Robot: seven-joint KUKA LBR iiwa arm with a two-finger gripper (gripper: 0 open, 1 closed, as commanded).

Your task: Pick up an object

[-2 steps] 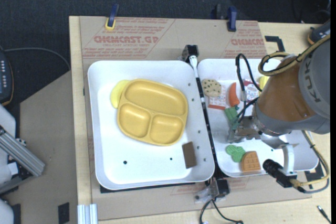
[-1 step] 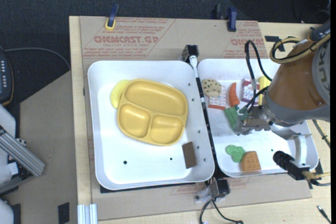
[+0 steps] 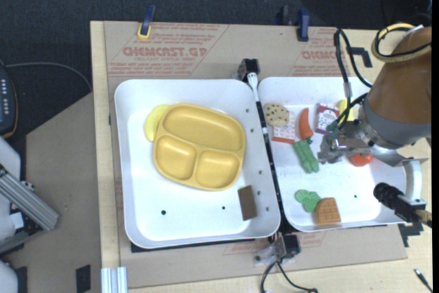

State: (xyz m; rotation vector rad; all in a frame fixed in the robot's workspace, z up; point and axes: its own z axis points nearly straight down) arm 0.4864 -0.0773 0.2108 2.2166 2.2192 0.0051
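1. Reaching low into the right bin (image 3: 384, 219), the gripper (image 3: 334, 145) hangs beside the green pickle (image 3: 306, 155), near the bin's middle.
2. Whether its jaws are spread or pressed together, I cannot tell.
3. Judged step: approach; next comes centring over the pickle, then closing.

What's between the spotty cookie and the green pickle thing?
In the camera view, a flat red-and-white piece lies between the cookie and the green piece, in the right bin.
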